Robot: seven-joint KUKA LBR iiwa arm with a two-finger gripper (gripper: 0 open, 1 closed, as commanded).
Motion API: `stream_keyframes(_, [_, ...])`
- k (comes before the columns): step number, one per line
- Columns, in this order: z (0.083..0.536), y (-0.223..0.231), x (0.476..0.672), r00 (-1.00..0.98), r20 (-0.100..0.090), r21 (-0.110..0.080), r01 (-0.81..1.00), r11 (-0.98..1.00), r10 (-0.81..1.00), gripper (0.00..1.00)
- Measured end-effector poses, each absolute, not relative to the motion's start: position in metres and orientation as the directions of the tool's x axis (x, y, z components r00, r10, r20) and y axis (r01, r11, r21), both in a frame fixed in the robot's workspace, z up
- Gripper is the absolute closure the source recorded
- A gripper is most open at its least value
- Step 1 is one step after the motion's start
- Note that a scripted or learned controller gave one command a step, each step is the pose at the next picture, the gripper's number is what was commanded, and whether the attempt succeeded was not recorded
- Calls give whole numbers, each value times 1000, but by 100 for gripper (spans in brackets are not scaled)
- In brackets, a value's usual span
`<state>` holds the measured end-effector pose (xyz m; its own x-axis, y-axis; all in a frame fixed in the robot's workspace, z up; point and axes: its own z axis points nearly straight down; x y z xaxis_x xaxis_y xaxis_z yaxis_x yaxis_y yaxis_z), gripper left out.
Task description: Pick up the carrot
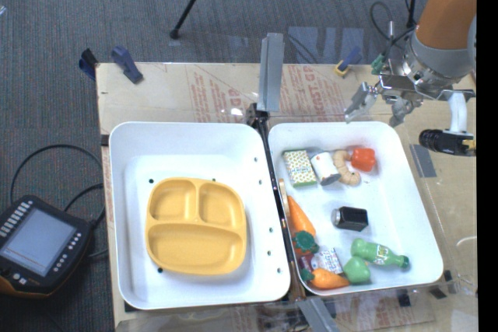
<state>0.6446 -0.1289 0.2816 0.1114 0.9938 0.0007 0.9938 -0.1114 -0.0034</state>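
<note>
An orange carrot point(299, 217) lies along the left wall of the right bin point(416, 198), its green top point(305, 242) pointing toward the front. A second, smaller carrot-like piece point(327, 279) rests at the bin's front edge. My gripper point(380, 106) hangs above the bin's back rim at the upper right, well away from both carrots. Its two fingers are spread apart, open, with nothing between them.
The right bin also holds a green-patterned box point(299, 167), a white can point(324, 167), a beige piece point(345, 166), a red pepper point(362, 159), a black box point(350, 218), a green bottle point(379, 253) and a small packet point(331, 259). A yellow divided plate point(197, 226) sits in the left bin point(128, 167).
</note>
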Motion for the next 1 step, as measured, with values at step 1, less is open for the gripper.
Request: stream_keyframes(1, [201, -117, 641, 153, 0, -16, 988, -153, 988, 0])
